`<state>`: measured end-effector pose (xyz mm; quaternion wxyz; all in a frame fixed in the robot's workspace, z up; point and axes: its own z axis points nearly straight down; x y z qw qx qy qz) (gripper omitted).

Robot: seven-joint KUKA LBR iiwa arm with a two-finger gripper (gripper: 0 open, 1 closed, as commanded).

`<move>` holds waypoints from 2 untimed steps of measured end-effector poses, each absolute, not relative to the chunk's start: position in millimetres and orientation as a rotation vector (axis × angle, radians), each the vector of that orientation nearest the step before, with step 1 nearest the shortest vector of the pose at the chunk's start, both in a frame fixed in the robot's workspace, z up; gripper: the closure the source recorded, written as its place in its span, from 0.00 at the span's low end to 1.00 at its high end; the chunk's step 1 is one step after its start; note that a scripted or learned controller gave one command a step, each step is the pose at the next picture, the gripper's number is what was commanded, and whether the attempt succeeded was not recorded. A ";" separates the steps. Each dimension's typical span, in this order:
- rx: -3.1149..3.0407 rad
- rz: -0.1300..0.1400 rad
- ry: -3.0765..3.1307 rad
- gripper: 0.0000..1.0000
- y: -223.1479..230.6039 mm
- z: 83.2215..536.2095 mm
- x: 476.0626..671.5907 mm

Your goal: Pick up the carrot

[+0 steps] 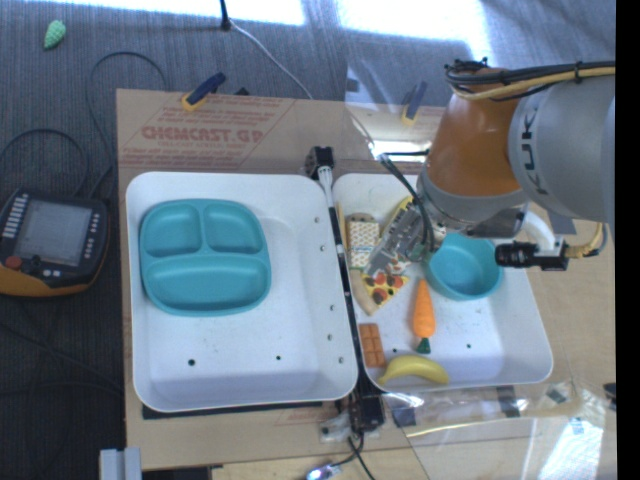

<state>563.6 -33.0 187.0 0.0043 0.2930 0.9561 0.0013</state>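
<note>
I see the arm reaching in from three o'clock, its wrist hanging over the upper half of the right bin. The gripper points down toward the bin's left side, low over the pizza slice and just beside the cracker. From this angle I cannot tell how the claw is set, nor whether it touches anything.

The carrot lies near the bin's centre, about five o'clock from the gripper, orange body upright in the view with its green end at six o'clock. Nothing grips it. The teal bowl sits just beside it at one o'clock, nearly touching its top. The banana lies at six o'clock from the carrot, near the bin's front rim, and a chocolate bar rests at eight o'clock against the left wall.

Bare floor shows at four o'clock of the carrot, toward the right rim. In the left bin a teal divided tray sits at ten o'clock, with bare floor below it.
</note>
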 end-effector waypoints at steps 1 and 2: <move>0.926 -0.002 3.001 0.00 -35.2 183.6 561.5; 0.880 -0.004 3.017 0.00 -58.6 183.3 483.4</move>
